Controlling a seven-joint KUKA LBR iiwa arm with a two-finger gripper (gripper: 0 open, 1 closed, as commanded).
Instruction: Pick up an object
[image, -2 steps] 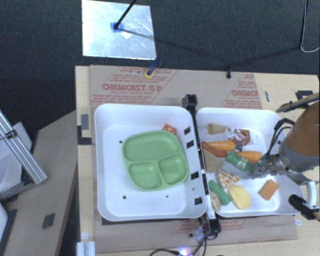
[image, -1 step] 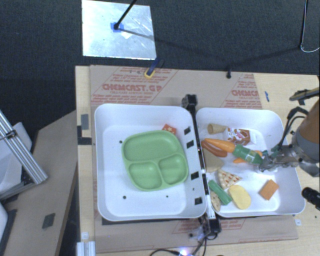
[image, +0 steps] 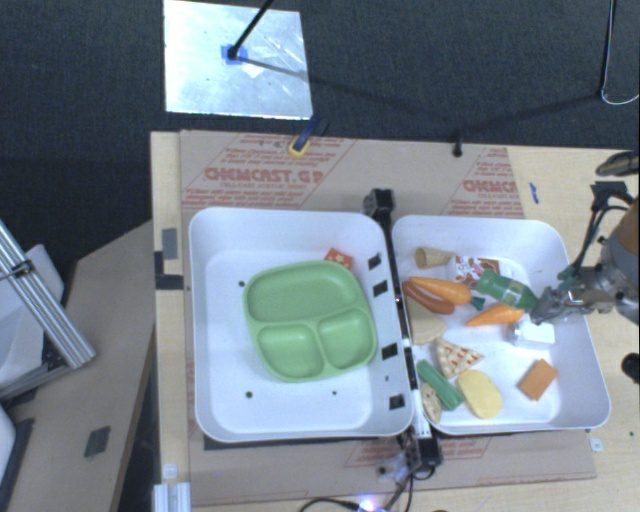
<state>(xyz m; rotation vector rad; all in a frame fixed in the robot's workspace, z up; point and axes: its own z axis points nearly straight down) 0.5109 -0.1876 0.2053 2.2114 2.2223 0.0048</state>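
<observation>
camera view: the right bin (image: 590, 395) at the frame's right holds a scatter of toy food, and the piece nearest the arm is a green bottle-shaped toy (image: 505, 291) lying at centre right, just above an orange carrot (image: 494, 316). it looks like light, stiff, smooth plastic, likely to slip, so i'd take it across its narrow middle. the gripper (image: 548, 306) sits low at the bin's right side, just beside that bottle; whether it is spread or pinching anything, i cannot tell. a green divided plate (image: 306, 320) fills the left bin (image: 215, 400).
</observation>
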